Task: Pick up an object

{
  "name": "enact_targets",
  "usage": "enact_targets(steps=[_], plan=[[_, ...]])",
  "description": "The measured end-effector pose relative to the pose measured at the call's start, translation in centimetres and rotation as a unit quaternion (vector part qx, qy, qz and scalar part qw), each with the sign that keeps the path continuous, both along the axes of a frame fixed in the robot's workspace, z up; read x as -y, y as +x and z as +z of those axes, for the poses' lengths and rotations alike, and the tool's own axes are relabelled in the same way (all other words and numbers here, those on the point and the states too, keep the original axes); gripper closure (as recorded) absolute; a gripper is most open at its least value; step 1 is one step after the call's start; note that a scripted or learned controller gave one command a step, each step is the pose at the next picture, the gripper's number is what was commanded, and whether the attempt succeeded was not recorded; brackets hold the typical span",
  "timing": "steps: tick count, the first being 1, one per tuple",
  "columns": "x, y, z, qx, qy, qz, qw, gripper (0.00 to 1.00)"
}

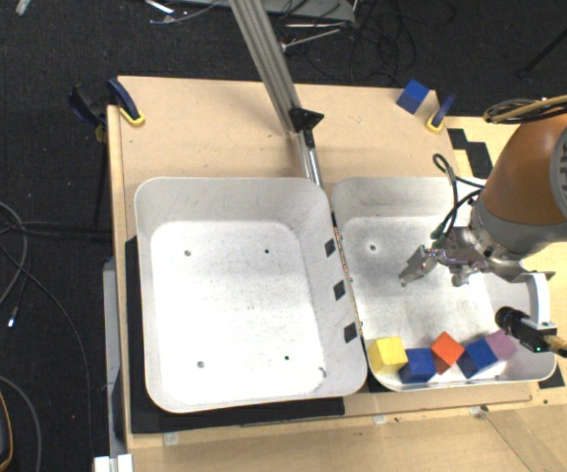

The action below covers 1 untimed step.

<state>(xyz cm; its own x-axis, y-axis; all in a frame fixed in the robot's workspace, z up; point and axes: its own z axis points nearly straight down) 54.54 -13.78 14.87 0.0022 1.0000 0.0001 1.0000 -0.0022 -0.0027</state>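
Nothing is picked up yet: the gripper [430, 265] hangs over the right bin [381, 214], fingers spread and bare, blocks [447, 352] untouched along the near wall.

Two white bins [234, 293] [401, 234] sit on the table [214, 136]. The right bin holds five blocks: one yellow [388, 352], two blue [419, 364] [478, 356], one orange [447, 348], one purple [501, 343]. One more blue block [414, 94] lies by the table's far edge.

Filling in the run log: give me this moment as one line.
gripper: over right bin, holding nothing | blocks: yellow block, orange block, at bin's near edge | left bin | status: no pick yet
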Motion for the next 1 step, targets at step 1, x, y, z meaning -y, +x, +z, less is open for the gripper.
enact_targets(steps=[1], plan=[[3.28, 2.98, -5.41, 0.001, -0.0012, 0.000, 1.0000, 0.00]])
